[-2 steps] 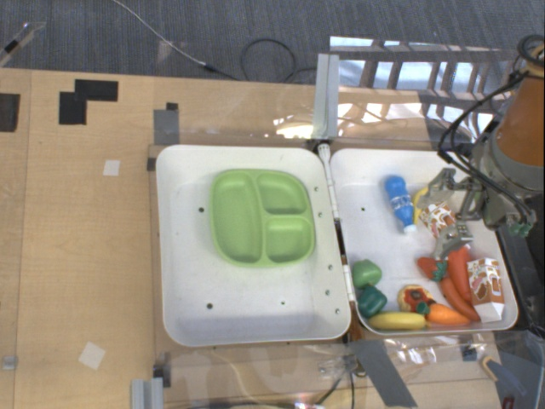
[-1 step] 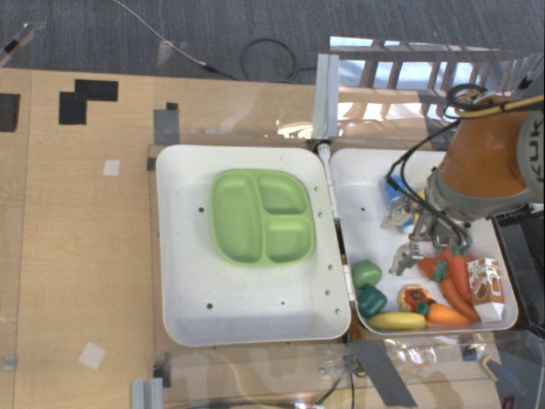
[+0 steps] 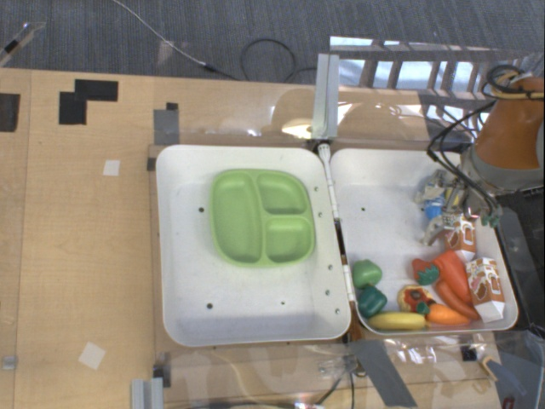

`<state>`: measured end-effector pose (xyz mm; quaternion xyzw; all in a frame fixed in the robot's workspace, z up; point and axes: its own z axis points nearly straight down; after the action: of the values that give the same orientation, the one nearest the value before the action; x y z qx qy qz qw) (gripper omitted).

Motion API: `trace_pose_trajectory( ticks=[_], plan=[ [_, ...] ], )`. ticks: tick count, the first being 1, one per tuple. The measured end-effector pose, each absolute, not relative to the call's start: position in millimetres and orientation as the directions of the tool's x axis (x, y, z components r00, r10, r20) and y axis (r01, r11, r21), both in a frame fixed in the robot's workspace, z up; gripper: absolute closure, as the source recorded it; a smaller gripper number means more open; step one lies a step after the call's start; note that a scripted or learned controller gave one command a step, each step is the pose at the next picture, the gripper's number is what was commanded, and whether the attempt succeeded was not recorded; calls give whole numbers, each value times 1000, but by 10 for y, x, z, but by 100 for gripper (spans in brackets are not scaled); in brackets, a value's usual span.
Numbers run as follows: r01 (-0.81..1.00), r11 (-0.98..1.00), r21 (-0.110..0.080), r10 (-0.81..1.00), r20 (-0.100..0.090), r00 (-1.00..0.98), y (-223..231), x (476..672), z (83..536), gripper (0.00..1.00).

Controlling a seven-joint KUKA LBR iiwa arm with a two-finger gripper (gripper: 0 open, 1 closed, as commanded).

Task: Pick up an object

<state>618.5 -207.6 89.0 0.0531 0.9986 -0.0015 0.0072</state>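
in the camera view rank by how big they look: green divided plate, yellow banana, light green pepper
1. green divided plate, by far the largest
2. yellow banana
3. light green pepper, close to the banana in area; the banana is longer, the pepper rounder

Two white bins side by side on the table (image 3: 77, 254). Left bin (image 3: 183, 313) holds a green divided plate (image 3: 261, 216), flat, about centre. Right bin (image 3: 375, 186): toys clustered at 4–6 o'clock. Green pepper (image 3: 367, 273) over a darker green piece (image 3: 372, 299), yellow banana (image 3: 396, 320) along the bottom wall, orange carrot (image 3: 456, 275) slanted, small carton (image 3: 484, 281) against the 4 o'clock wall. Tool (image 3: 443, 211) sits low over the right bin at about 2 o'clock, just above the carrot end; orange wrist band (image 3: 509, 135) behind it.
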Motion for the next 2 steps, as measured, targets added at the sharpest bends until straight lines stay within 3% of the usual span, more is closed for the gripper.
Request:
trace_pose_trajectory(
  ticks=[1, 2],
  plan=[
    [-23, 1000, -1, -23, -13, -1000, -1355, 5785, 898, 0],
    [9, 1000, -2, 9, -15, -1000, -1581, 5394, 903, 0]
  ],
)
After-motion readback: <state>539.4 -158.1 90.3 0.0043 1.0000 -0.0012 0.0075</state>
